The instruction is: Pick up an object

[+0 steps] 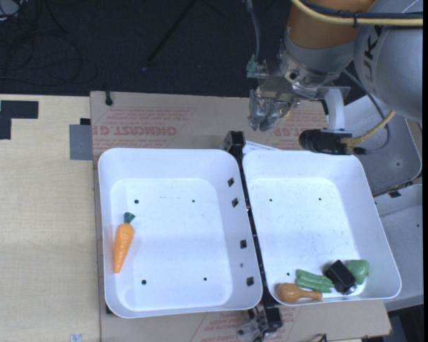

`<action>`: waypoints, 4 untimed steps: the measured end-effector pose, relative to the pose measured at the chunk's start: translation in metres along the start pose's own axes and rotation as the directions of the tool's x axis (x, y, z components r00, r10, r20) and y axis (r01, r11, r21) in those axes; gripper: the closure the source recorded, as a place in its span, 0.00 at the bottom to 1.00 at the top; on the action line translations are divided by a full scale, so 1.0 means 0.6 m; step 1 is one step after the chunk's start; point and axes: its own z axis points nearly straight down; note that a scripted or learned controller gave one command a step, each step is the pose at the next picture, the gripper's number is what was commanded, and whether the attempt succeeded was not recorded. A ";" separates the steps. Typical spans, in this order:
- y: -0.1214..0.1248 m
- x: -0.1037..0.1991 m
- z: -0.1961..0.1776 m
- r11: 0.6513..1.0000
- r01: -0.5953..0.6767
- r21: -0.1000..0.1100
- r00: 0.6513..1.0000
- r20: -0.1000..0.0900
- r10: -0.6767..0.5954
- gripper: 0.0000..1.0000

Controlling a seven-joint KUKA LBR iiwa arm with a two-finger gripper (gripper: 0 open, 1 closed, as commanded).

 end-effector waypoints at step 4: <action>-0.244 0.015 0.070 1.000 0.002 -0.005 1.000 -0.003 -0.002 1.00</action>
